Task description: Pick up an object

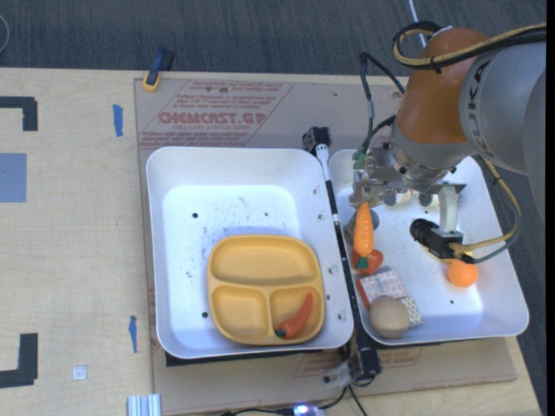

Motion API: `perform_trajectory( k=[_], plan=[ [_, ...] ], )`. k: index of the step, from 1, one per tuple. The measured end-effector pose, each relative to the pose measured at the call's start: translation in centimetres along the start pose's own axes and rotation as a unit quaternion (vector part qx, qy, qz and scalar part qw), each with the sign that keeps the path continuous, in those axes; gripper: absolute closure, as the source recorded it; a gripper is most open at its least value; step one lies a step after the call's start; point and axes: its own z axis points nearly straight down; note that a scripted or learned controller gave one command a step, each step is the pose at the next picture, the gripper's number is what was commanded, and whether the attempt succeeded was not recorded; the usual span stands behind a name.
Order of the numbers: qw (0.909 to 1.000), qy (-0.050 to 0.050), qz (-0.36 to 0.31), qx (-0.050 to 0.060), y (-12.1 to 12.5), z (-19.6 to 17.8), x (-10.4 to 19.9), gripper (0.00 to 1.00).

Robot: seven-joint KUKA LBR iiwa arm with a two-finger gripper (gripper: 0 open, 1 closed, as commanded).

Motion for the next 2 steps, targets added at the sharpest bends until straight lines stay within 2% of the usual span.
perform_trajectory(
  k=[1, 2],
  plan=[
    [1.0000, 0.000, 0.000, 0.002, -4.7, -1.5, 8.9, 1.00],
    [1.0000, 0.000, 0.000, 0.001, -3.3, -1.1, 15.2, 1.00]
  ],
)
